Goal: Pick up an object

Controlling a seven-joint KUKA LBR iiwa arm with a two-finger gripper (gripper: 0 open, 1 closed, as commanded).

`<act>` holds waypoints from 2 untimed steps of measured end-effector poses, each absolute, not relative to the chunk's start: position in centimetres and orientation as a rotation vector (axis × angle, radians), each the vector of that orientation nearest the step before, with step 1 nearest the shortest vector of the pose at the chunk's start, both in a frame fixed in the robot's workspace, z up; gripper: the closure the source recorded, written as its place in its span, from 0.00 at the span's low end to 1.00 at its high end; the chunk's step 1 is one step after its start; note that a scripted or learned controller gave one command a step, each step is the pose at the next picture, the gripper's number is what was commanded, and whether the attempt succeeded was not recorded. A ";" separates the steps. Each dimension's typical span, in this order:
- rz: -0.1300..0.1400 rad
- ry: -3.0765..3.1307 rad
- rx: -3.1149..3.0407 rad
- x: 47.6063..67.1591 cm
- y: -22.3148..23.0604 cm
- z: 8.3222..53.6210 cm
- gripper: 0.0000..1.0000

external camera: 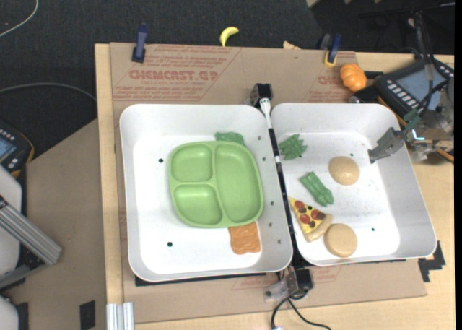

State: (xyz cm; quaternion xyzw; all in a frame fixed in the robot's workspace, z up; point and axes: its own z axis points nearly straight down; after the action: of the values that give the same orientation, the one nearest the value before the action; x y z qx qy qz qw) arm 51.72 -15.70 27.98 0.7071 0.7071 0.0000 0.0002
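Note:
The right bin (404, 198) holds a green leafy piece (292, 147), a green pod-like piece (317, 187), a pizza slice (310, 219) and two tan buns, one at the back (344, 170) and one at the front (340, 239). In the left bin (141, 177) a green divided plate (215, 183) lies with a small green piece (230, 137) behind it and an orange piece (245, 238) at its front edge. My gripper (384, 147) hangs over the right bin's far right side, to the right of the back bun, apart from it.
An orange toy (352, 76) and a dark device (411, 87) sit on the bench behind the right bin. A yellow banana-shaped toy (228, 34) lies at the board's back edge, between two blue clamps (139, 43). A black clip (261, 94) joins the bins.

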 end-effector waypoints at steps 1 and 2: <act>-0.011 2.232 2.233 48.4 -13.5 11.1 0.00; 0.002 2.218 2.221 48.9 -13.7 13.0 1.00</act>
State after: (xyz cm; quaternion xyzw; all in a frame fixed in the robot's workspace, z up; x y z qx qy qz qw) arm 48.90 -13.68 13.02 0.7077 0.7065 0.0006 0.0015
